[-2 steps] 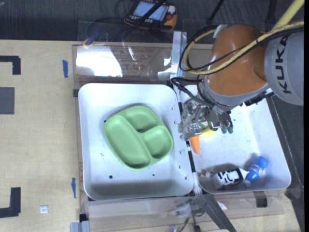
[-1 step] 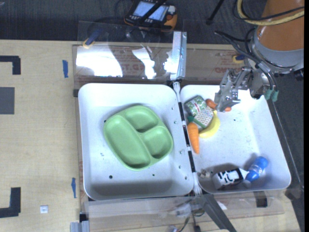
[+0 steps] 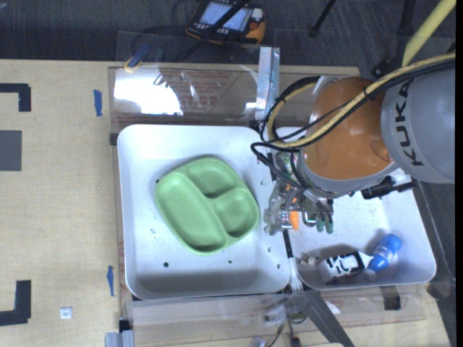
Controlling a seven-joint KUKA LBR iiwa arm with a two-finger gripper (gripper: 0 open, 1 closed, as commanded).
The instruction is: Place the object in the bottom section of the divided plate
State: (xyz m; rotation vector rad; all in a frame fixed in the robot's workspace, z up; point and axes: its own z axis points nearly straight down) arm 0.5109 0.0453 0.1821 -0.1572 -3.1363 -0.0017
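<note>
A light green divided plate (image 3: 189, 210) lies in the left white bin (image 3: 145, 266), with one large section on its left and two smaller ones on its right. All three sections look bare. My gripper (image 3: 295, 215) hangs over the wall between the two bins, just right of the plate's edge. A small orange bit (image 3: 294, 221) shows at the gripper; I cannot tell whether it is an object or part of the tool. In the right bin (image 3: 412, 230), near the front, lies a small bottle (image 3: 359, 260) with a blue cap and a black-and-white label.
The grey arm with its orange band (image 3: 347, 139) covers most of the right bin's back half. Cables loop around the wrist. A clear plastic panel (image 3: 188, 92) stands behind the left bin. A wooden bench top extends to the left.
</note>
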